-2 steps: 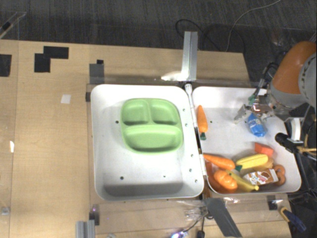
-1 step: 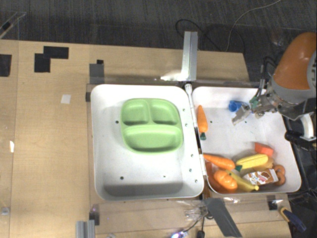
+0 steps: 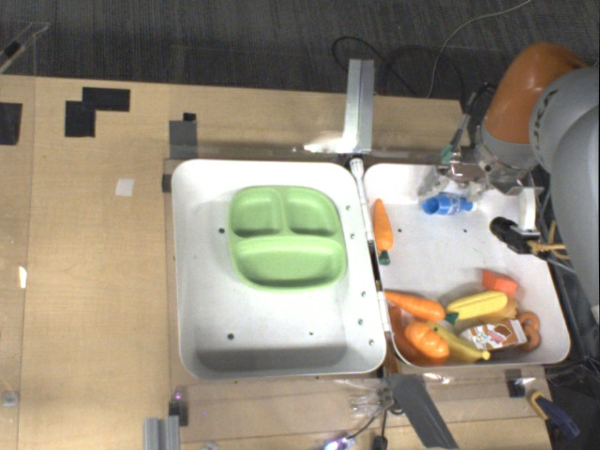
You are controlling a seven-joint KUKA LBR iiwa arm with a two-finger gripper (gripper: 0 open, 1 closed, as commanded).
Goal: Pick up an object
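My gripper (image 3: 460,174) hangs over the far right corner of the right bin (image 3: 441,251), below the orange wrist band. A small blue object (image 3: 444,204) lies on the bin floor just in front of and under the gripper tip; whether they touch is unclear. A carrot (image 3: 382,227) lies along the bin's left wall. Piled in the near part of the bin are a second carrot (image 3: 414,304), an orange fruit (image 3: 427,341), a yellow banana (image 3: 478,304), a brown packet (image 3: 494,334) and a red-orange piece (image 3: 500,283).
The left bin (image 3: 202,326) holds a green divided plate (image 3: 286,236). A metal post (image 3: 360,101) stands behind the wall between the bins. A black part (image 3: 512,232) juts over the right bin's right edge beside the grey arm (image 3: 572,148).
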